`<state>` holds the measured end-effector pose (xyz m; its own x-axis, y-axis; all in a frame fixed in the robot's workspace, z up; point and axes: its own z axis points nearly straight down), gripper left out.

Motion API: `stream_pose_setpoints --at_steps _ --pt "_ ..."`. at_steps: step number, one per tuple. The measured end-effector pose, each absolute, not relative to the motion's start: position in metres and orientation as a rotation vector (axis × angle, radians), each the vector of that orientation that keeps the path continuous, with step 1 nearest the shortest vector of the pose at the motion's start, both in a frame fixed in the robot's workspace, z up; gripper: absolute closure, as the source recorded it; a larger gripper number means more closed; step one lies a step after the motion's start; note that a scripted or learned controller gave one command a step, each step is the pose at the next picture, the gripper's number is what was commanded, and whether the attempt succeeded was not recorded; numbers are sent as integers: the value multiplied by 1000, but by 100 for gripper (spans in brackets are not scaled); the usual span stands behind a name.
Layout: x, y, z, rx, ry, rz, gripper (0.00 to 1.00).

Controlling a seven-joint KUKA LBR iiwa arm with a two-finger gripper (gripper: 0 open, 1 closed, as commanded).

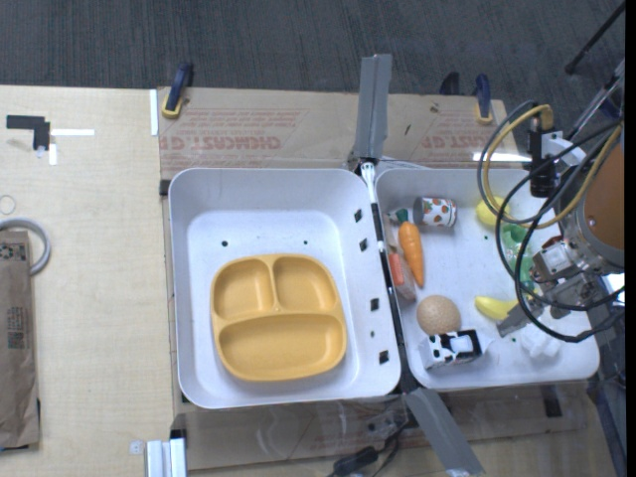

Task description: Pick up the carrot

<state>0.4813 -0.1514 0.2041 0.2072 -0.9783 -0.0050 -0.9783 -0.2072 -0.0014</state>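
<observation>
The orange carrot (pixel 410 253) lies in the right bin (pixel 566 366), close to its left wall, with its thick end pointing toward the back. My gripper (pixel 525 314) hangs low over the right half of that bin, well to the right of the carrot and apart from it. It sits just beside a yellow banana-like piece (pixel 490 307). Cables and the wrist cover much of the gripper.
A small printed can (pixel 435 212), a tan round ball (pixel 438 315), a black-and-white cow-patterned item (pixel 454 348), a reddish piece (pixel 398 272) against the carrot and a green item (pixel 512 237) share the right bin. The left bin (pixel 189 266) holds a yellow divided plate (pixel 279 316).
</observation>
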Motion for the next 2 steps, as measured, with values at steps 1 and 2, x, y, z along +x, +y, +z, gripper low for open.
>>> stream_pose_setpoints --at_steps 1,2 --pt "529 -137 243 -2723 1556 7 0" --pt "477 -113 173 -2769 1478 10 0"
